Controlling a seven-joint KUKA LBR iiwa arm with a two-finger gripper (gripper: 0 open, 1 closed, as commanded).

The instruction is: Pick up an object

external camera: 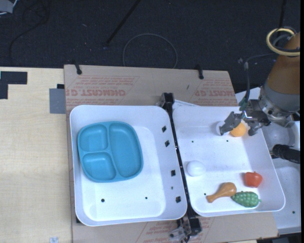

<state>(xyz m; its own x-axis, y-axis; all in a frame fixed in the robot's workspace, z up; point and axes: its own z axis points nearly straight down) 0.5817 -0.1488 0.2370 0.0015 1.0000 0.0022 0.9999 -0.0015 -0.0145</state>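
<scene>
a pale wooden bench (25, 161) bears cardboard (142, 85) under two white bins (157, 130).

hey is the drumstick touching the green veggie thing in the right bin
Apart. The camera view shows a strip of white bin floor between the drumstick and the green vegetable.

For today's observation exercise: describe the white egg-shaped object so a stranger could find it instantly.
Look in the right-hand shallow white bin. Near its left wall, about midway down, lies the small white egg-shaped object, alone. Its neighbours, all nearer the right, are coloured: orange, red, tan and green.
</scene>
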